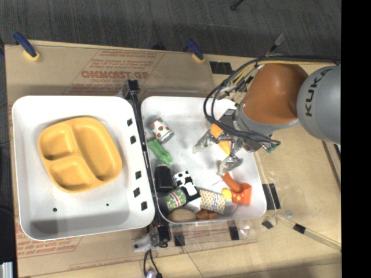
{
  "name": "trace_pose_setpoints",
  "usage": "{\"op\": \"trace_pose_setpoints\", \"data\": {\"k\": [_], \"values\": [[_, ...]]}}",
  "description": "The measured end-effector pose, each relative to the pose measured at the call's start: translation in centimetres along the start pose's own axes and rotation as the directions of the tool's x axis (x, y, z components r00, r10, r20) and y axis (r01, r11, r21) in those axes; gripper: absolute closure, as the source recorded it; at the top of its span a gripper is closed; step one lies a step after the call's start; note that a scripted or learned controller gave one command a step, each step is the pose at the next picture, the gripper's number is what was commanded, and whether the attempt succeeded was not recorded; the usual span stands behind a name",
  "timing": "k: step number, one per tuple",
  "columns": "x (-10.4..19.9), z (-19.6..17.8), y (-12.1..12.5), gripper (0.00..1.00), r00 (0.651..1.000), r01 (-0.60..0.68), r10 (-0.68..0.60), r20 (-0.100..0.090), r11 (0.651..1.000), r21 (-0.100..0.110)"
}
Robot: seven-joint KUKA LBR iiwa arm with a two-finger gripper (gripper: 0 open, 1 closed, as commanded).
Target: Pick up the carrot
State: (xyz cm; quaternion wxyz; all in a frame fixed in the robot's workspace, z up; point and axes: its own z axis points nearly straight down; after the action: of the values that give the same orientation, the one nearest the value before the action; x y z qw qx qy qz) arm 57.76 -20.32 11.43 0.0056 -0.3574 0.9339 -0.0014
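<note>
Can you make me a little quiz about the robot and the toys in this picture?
1. True or false: the yellow plate lies in the same bin as the carrot.
2. The gripper is above: A) the plate's bin, B) the bin of toys, C) the bare cardboard.
3. Fill in: the plate has ___ compartments.

Key: 1 false; 2 B; 3 three.

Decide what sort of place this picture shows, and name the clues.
Probably a robotics lab bench: a grey KUKA arm reaches over two white bins, one holding a yellow divided tray, the other toy food, on clamped cardboard.
</note>
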Motion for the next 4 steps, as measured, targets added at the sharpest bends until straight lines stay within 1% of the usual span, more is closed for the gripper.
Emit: {"op": "trace_pose_setpoints", "data": {"k": [1, 2, 3, 4], "values": [[-0.2, -1.1, -0.1, 1.0, 1.0, 0.004, -0.004, 0.004, 1.0, 0.005], [-4.7, -8.1, 14.0, 1.0, 0.998, 0.059, -0.059, -0.002, 0.998, -0.005], [1.2, -7.1, 10.8, 1.0, 0.849, 0.528, -0.528, -0.004, 0.849, -0.009], [-0.4, -9.1, 12.4, 1.0, 0.95, 0.313, -0.313, -0.004, 0.95, -0.006]]}}
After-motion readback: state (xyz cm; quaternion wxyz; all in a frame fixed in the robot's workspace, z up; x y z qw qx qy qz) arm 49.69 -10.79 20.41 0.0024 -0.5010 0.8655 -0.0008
